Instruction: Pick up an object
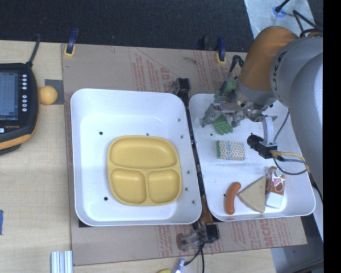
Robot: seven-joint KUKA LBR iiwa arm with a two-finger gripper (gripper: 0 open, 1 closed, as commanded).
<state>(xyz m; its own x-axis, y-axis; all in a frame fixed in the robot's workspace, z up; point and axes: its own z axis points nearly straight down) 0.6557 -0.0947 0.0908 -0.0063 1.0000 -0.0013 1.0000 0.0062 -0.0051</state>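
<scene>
Hotdog (232, 198) front; gripper (223, 117) apparently touching green object (222, 126).

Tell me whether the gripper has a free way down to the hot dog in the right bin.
Probably yes. The hot dog lies bare near the bin's front, apart from the sandwich wedge; the gripper is at the far end.

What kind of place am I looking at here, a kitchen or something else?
Most likely a robotics lab bench, not a kitchen. A grey arm reaches over two white bins clamped onto cardboard, a handheld control pendant lies beside them, and the food looks like toys, such as a sausage.
</scene>
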